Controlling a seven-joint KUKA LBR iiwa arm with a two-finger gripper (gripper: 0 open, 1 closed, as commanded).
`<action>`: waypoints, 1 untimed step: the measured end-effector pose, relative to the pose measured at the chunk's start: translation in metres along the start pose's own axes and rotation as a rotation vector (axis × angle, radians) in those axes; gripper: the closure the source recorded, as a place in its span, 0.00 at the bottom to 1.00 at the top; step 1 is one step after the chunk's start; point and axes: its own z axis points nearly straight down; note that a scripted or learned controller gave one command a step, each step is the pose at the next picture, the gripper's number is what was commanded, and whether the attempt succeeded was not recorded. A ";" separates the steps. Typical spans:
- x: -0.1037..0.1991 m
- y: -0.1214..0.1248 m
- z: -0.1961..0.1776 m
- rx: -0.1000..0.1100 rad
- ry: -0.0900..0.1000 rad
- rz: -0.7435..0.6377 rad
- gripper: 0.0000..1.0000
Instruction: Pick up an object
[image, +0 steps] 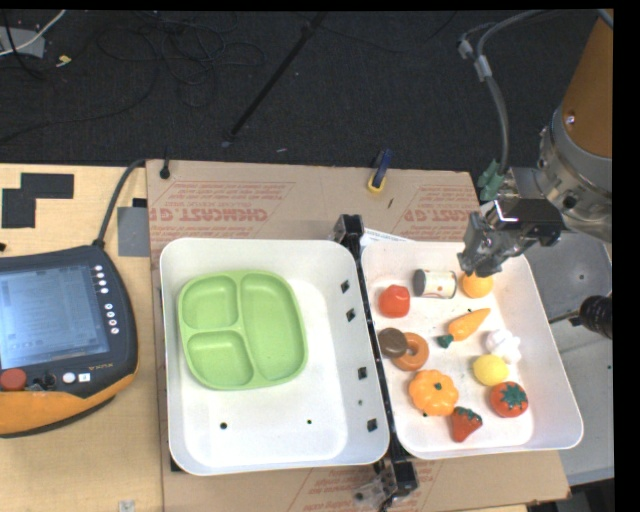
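Because the toys lie scattered in the right bin (560, 420), the claw (484, 258) hangs above a yellow-orange fruit (477, 285) there; its opening and hold cannot be told.

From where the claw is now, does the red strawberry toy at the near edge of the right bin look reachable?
Probably yes: the red strawberry toy lies uncovered, nothing stacked on it, though the small orange pumpkin toy sits close beside it. The claw hovers over the bin's far side.

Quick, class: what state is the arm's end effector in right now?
End effector: low over the right bin, at a yellow-orange toy; open or closed cannot be told.
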 end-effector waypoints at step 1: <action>-0.074 0.000 -0.042 -0.003 -0.001 0.005 1.00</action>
